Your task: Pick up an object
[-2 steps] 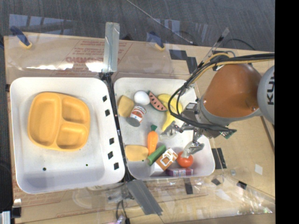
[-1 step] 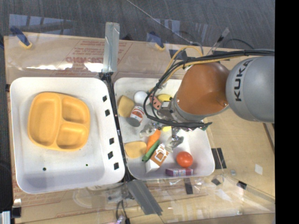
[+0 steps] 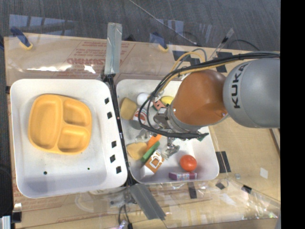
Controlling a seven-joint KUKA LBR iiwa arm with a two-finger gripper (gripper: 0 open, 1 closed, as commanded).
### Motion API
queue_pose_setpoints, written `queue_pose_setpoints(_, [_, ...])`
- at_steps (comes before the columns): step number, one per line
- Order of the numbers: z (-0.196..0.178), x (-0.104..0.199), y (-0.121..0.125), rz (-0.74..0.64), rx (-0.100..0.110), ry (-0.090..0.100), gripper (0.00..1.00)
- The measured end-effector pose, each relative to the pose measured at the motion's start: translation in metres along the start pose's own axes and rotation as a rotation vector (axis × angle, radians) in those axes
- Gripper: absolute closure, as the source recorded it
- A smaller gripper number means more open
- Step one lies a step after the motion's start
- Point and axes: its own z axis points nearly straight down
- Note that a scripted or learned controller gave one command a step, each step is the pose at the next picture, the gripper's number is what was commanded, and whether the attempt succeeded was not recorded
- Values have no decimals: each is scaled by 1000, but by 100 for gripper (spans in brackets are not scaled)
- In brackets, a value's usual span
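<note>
Dark grey carpet surrounded a bench covered in clear plastic sheeting over brown board, with two shallow white bins set side by side on it. From the single overhead camera, the left bin held a yellow divided tray lying flat in its upper half. The right bin held the clutter: a red tomato-like ball near the front, a small purple box just beside the front wall, an orange-and-white carton, a green stick touching an orange carrot-like piece, two pale yellow wedges and, a white ball and a yellow ball at the back.

The arm reached over the right bin, its orange band hiding the wrist. The gripper sat low among the objects near the bin's middle, but whether it was released or clenched could not be told, and nothing was visibly lifted.

As a judgement, the pick was not yet done: every object appeared to rest in the bin, so grasping and lifting remained.

Readable writing: "KUKA" on the arm's grey casing; red print on the board was too faint to read.
</note>
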Motion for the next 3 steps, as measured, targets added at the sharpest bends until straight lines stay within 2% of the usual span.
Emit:
queue_pose_setpoints(1, [0,2,-1,38,-1,-1,0])
queue_pose_setpoints(2, [1,3,-8,156,-5,4,0])
queue_pose_setpoints(3, [3,-17,-20,181,-18,14,0])
